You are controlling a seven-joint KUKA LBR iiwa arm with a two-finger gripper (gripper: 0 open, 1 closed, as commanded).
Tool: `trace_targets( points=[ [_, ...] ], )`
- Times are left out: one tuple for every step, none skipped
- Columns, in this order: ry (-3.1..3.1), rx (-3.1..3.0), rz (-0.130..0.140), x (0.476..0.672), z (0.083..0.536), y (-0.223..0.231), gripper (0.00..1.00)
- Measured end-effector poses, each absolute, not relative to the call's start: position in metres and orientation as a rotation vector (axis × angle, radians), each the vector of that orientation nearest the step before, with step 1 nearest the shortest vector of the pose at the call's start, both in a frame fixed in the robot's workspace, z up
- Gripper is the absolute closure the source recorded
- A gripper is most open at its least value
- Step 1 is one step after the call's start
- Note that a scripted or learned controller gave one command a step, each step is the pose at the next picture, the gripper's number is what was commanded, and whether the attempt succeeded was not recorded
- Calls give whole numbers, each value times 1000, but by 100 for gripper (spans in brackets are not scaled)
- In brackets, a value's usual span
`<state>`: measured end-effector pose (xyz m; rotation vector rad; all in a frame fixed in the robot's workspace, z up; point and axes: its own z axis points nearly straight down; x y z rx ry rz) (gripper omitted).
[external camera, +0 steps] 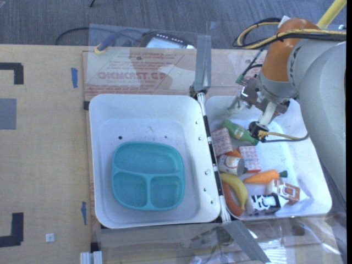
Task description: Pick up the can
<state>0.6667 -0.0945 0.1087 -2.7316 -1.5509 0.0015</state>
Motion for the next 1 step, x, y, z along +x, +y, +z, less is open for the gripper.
trace_targets(
  points=[
    [-1149, -2925, -1, 666, 177, -94, 0]
  ],
)
